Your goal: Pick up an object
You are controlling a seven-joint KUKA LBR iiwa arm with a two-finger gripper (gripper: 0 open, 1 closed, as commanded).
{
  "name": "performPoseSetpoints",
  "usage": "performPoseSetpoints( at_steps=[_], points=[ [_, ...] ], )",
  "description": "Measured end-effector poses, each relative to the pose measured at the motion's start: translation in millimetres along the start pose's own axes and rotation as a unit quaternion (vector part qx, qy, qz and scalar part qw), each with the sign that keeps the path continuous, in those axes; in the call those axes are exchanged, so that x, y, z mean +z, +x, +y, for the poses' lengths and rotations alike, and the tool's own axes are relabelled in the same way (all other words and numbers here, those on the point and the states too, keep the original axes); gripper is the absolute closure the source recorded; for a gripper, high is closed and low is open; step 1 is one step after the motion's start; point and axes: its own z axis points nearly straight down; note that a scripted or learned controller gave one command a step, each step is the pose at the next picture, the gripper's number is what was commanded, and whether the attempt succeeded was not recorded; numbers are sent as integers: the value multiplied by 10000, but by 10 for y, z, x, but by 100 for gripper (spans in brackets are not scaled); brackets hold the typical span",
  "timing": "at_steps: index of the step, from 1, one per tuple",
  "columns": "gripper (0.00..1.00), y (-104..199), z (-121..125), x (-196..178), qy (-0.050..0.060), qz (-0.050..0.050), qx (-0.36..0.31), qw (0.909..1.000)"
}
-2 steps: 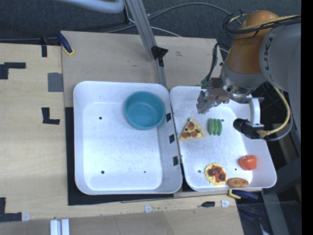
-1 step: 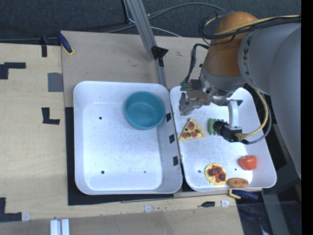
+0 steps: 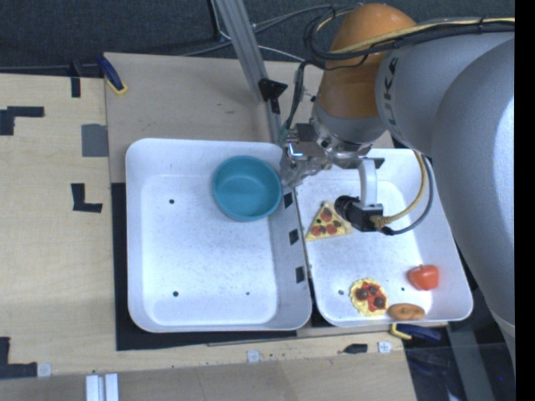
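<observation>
- Step in hand: we judge this as the approach. The gripper (image 3: pixel 303 164) sits low over the inner rims where the two bins meet, just beside the blue bowl (image 3: pixel 246 188); nothing shows between its fingers, and we cannot tell whether the jaws stand apart or together.
- Next move: we would settle on one target, centre over it, then descend and close. The bowl's thin rim is the nearest candidate.
- Blue bowl: round, smooth, likely plastic, open side up, in the left bin (image 3: pixel 167 307) at its upper right corner.
- Pizza slice (image 3: pixel 327 222): flat triangular toy, yellow with red spots, in the right bin (image 3: pixel 443 307) near the divider.
- Round pizza piece (image 3: pixel 368 296): small flat disc, same colouring, near the front edge.
- Red piece (image 3: pixel 424 276): small, chunky, glossy; its kind is unclear to us.
- Brown ring (image 3: pixel 406 312): doughnut-like, touching the front rim.
- Bins: shallow, white, speckled, with rounded corners.
</observation>
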Motion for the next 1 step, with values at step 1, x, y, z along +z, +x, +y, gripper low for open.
performPoseSetpoints(
  at_steps=[1],
  points=[
    [100, 493, -61, -12, 6, -1, 0, 10000]
  ],
)
